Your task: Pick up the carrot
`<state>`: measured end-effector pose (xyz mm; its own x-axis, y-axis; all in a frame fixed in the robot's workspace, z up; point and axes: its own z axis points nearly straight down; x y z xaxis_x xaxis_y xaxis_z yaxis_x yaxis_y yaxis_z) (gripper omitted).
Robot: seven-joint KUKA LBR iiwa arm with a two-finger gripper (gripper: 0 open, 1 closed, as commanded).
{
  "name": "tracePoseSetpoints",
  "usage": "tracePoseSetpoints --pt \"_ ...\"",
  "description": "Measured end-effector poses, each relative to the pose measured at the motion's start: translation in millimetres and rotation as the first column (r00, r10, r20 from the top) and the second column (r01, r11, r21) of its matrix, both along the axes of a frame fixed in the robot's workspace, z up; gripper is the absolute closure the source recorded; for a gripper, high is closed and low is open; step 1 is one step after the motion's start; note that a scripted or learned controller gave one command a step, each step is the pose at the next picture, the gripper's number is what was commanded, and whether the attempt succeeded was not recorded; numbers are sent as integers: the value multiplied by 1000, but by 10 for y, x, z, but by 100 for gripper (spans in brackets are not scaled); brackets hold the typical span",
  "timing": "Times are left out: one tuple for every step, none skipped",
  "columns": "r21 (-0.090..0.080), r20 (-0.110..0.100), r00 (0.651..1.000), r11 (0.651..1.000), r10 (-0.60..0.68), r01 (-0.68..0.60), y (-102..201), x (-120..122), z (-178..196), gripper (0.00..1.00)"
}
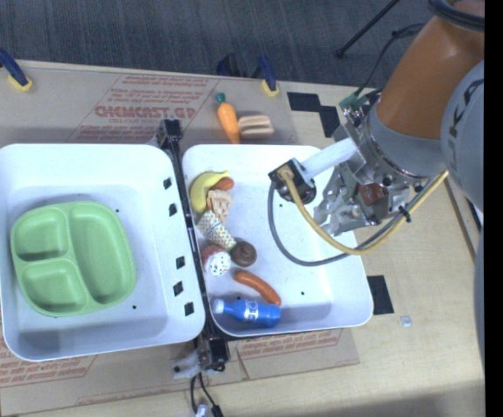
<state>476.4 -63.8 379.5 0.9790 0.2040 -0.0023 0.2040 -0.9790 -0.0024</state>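
Note:
The carrot (227, 120), orange with a small green top, lies on the cardboard just behind the right bin's (320, 311) back rim, outside both bins. It is next to a tan bun-like toy (254, 127). My gripper (333, 217) hangs over the right half of the right bin, below the grey wrist with looping yellow and black cables. It is well to the right of the carrot and nearer the front, and apart from it. Nothing is visibly held in it.
The right bin's left side holds a banana (206, 187), a patterned toy (216, 230), a brown ball (244, 253), a white die (219, 265), a red sausage (257, 287) and a blue bottle (247, 312). A green divided plate (73, 254) lies in the left bin (25, 337).

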Motion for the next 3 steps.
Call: tracePoseSetpoints --pt "2 -4 1000 1000 16 -16 -341 -9 -1307 100" --pt "1 -1 1000 1000 2 -2 -114 2 -739 100" --pt "2 -3 1000 1000 8 -8 -285 -7 -1391 100"
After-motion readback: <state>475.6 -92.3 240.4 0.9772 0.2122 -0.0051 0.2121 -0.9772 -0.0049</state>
